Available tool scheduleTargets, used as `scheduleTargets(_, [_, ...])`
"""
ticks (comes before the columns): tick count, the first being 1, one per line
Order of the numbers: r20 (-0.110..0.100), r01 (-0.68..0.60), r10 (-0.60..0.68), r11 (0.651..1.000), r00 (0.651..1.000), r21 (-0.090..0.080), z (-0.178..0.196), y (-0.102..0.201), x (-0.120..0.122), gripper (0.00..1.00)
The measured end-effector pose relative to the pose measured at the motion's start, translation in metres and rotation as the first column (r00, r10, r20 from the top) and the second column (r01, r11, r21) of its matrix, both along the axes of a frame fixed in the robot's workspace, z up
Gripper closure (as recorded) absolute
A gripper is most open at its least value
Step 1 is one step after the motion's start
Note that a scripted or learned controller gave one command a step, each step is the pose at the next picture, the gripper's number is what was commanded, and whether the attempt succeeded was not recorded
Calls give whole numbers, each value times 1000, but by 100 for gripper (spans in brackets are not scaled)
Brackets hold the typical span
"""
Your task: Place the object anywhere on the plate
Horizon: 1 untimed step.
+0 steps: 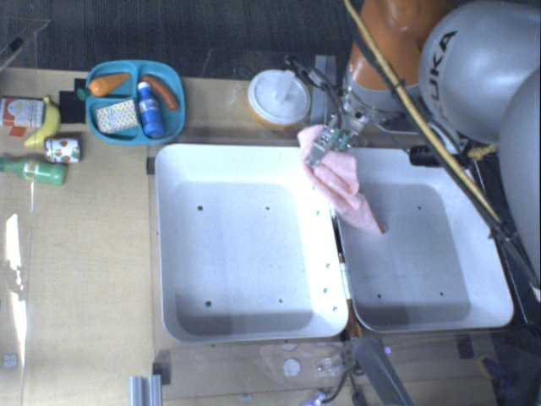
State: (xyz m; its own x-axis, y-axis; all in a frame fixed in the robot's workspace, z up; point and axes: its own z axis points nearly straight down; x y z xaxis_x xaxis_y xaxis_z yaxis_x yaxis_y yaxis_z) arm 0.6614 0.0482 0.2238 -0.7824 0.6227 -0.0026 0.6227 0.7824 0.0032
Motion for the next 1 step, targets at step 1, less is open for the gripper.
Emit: scheduleTargets(1, [2,-391,391,921,921,-1,12,47,-22,100])
